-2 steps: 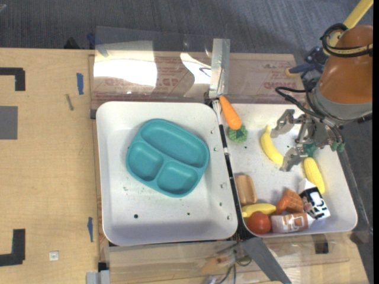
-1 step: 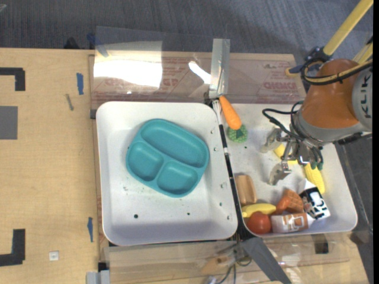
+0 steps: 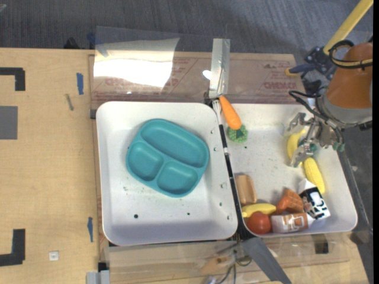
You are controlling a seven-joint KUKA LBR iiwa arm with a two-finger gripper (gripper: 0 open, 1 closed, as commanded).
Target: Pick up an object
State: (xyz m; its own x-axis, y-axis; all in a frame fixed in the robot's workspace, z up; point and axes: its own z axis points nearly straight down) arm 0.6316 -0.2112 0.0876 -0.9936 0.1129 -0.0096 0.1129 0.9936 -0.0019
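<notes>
Hovering low over the right bin (image 3: 349, 209), the gripper (image 3: 305, 142) is reaching in from the right side, its metal fingers (image 3: 294, 123) spreading apart above the bin floor with nothing sitting between them. Just behind those fingers a yellow banana (image 3: 293, 145) is lying on the white surface, and an ear of corn (image 3: 313, 174) is resting just below it, near the right rim. Above the wrist the orange band (image 3: 350, 87) is showing at the frame's right edge. Toward the near end of this bin a cluster is crowding together: a bread roll (image 3: 245, 188), a second yellow banana (image 3: 259, 209), a red tomato (image 3: 259, 222), an orange wedge-shaped piece (image 3: 291, 200), a small bottle (image 3: 290, 222) lying on its side and a black-and-white carton (image 3: 315, 203). At the far left corner a carrot (image 3: 230, 114) is leaning against the divider, with a green piece (image 3: 238, 135) touching its lower end. In the left bin (image 3: 112, 206) a teal divided plate (image 3: 168, 157) is sitting near the middle, tilted diagonally. Both bins are resting on a cardboard-brown bench (image 3: 41, 176) carrying black corner marks and blue tape strips; grey carpet (image 3: 177, 7) is stretching beyond the far edge.
</notes>
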